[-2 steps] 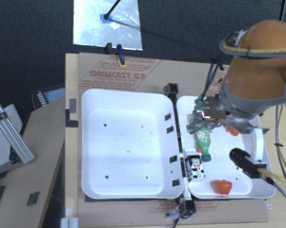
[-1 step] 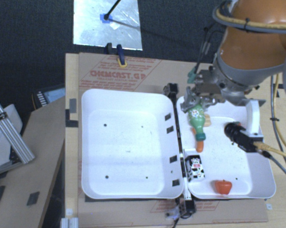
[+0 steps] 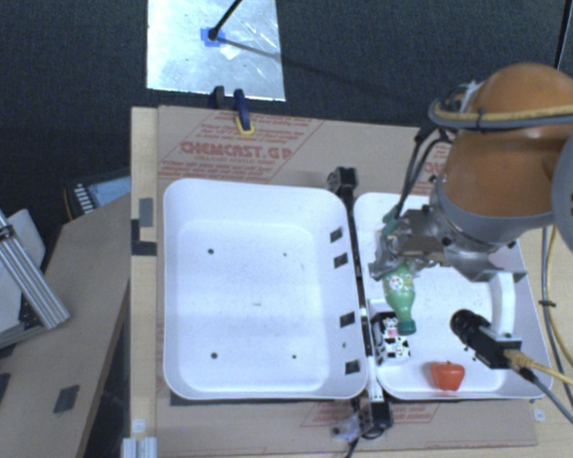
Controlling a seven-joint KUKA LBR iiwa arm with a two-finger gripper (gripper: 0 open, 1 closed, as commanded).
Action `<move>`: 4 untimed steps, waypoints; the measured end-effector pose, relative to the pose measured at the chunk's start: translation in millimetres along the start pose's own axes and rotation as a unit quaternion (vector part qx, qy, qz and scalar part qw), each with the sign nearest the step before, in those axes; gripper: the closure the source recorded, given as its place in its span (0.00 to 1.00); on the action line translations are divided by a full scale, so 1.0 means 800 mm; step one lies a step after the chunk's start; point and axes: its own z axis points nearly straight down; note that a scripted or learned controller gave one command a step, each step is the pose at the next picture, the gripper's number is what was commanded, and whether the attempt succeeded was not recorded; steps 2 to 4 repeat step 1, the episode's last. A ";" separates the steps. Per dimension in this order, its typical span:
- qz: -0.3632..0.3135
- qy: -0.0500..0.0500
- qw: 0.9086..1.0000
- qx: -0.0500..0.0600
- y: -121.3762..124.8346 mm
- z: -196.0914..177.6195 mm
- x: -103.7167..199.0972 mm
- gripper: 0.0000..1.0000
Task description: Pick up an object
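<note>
Orange-banded arm over the right bin [image 3: 506,386]

Gripper [image 3: 404,267] clamps a green bottle [image 3: 401,298], neck-up for lifting; red toy [image 3: 447,374] beyond it.

I see a shiny metal sheet [image 3: 216,41] at the frame's top, upper left of centre, on dark cloth [image 3: 67,75]. Brown printed cardboard [image 3: 238,147] spans the middle, and an aluminium rail [image 3: 22,270] leans at the left edge.
</note>
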 end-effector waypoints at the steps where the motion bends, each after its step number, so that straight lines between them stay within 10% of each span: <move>1: -0.006 0.002 1.000 -0.010 0.047 -0.136 0.071 1.00; 4: -0.006 0.002 1.000 -0.010 0.047 -0.136 0.071 1.00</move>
